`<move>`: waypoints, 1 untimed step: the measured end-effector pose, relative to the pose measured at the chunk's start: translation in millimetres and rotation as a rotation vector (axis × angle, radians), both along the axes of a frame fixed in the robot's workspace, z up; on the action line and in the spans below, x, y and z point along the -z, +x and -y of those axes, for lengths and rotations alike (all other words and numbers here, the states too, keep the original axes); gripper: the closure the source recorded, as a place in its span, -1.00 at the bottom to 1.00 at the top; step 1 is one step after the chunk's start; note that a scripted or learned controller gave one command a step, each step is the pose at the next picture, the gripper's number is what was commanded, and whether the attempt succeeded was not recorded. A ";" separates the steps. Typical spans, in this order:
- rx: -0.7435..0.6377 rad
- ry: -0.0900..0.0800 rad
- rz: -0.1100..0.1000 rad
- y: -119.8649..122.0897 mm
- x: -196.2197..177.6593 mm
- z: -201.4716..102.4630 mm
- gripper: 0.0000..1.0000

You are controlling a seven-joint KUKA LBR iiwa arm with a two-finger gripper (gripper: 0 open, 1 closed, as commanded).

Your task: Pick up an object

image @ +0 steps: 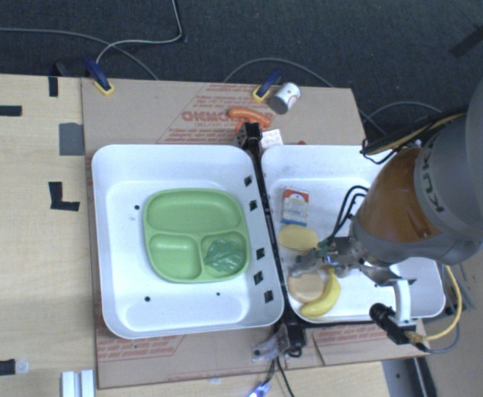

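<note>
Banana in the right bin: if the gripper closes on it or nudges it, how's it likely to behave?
The banana is curved and smooth, so it would probably pivot or slip rather than sit square between fingers. It looks like a light toy, so a push likely slides it. It lies against a round tan piece near the bin wall, which may block it.

Two bins side by side: the left bin point(113, 246) holds a divided plate point(196, 234); the right bin point(341, 168) holds a packet point(294, 206) at 12 o'clock of a banana point(324, 298).
</note>
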State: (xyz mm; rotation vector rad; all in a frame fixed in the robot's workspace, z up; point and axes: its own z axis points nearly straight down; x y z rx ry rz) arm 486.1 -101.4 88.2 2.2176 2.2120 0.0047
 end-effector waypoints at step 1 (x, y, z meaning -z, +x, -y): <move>-0.002 0.002 0.000 0.1 0.1 0.7 -1.00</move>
